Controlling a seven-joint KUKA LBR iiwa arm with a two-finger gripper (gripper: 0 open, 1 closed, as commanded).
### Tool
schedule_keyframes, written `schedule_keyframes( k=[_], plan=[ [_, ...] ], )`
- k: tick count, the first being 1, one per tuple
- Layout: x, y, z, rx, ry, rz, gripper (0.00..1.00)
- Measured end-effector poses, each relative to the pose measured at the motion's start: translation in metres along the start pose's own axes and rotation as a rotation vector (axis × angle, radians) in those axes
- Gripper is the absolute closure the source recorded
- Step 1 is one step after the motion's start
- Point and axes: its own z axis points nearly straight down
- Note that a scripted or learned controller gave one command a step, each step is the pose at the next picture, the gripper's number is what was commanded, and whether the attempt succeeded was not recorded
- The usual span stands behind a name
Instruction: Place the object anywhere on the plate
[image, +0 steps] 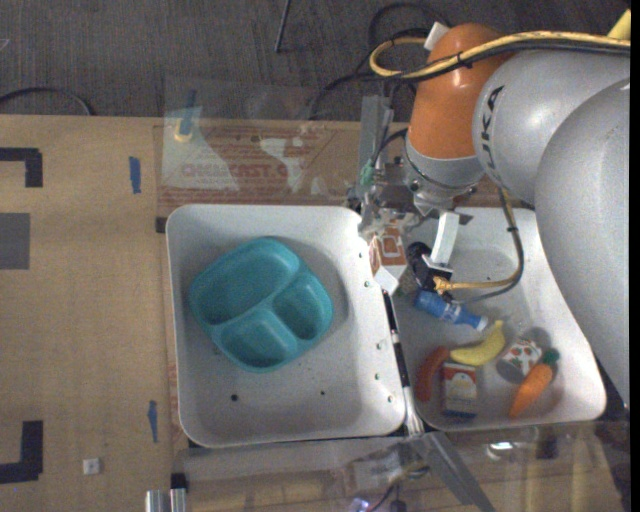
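The big grey arm (560, 130) sweeps in from three o'clock, its orange band at twelve o'clock over the right bin (580, 400), wrist bent steeply down toward the seam between the two bins. The left bin (200, 400) carries the teal plate (262, 300), three wells, sitting bare at the centre. The tool (385, 240) hangs right at the seam, at three o'clock from the plate, and something small and reddish-brown seems to sit beneath it; whether it is clenched on that or released, I cannot tell. Down at five o'clock in the right bin lie the toys: banana (482, 346), carrot (532, 388), a small carton (459, 387), a blue tube (448, 308). All look like light, hard, smooth plastic, I'd judge: slippery, so pinch across the narrow middle.
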Motion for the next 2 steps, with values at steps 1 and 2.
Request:
schedule_keyframes(
  k=[1, 2],
  plan=[
    [0.077, -0.019, 0.018, 0.003, 0.001, -0.365, 1.00],
    [0.074, -0.017, 0.008, 0.000, 0.002, -0.358, 1.00]
  ],
)
